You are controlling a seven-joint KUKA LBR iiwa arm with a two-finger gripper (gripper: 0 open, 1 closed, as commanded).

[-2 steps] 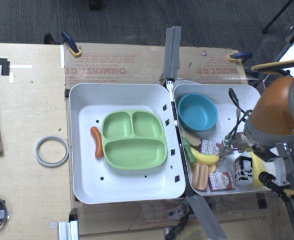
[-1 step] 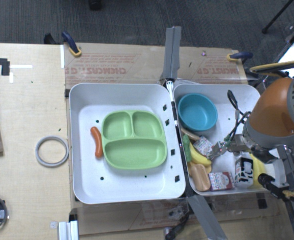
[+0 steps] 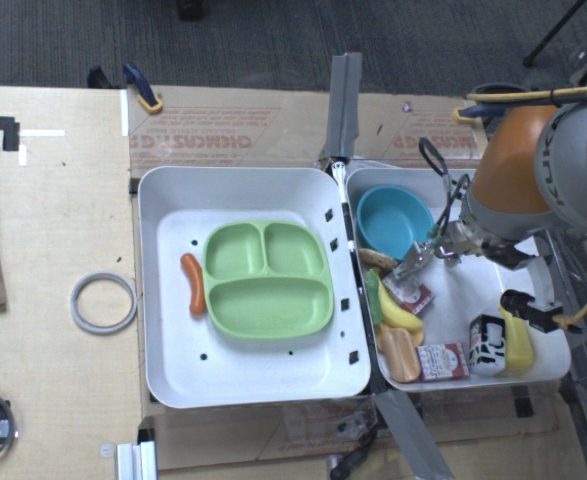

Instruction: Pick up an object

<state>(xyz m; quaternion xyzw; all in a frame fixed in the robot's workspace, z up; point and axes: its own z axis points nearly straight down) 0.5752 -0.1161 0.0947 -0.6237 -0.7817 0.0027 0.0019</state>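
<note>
While the grey arm (image 3: 543,168) with its orange band reaches in from the right, the gripper (image 3: 414,265) hangs low over the right bin (image 3: 548,368), just beside the blue bowl (image 3: 393,218) and above a small packet with dark red print (image 3: 411,296). Whether its fingers are apart or together I cannot tell, because they are small and dark against the clutter under them, and I see nothing clearly held between them.

Several things lie in the right bin. A yellow banana (image 3: 398,313) lies near the left wall, touching the packet. Below it there is a tan bread-like piece (image 3: 398,356), and next to this a small red and white box (image 3: 441,361). Further right stand a black and white carton (image 3: 488,346) and a yellow object (image 3: 519,343), touching each other.

On the floor of the left bin (image 3: 163,268) rests a green divided plate (image 3: 269,280), and an orange sausage (image 3: 194,283) lies just beside its left edge. A roll of tape (image 3: 104,301) lies on the bench, well apart from both bins.
</note>
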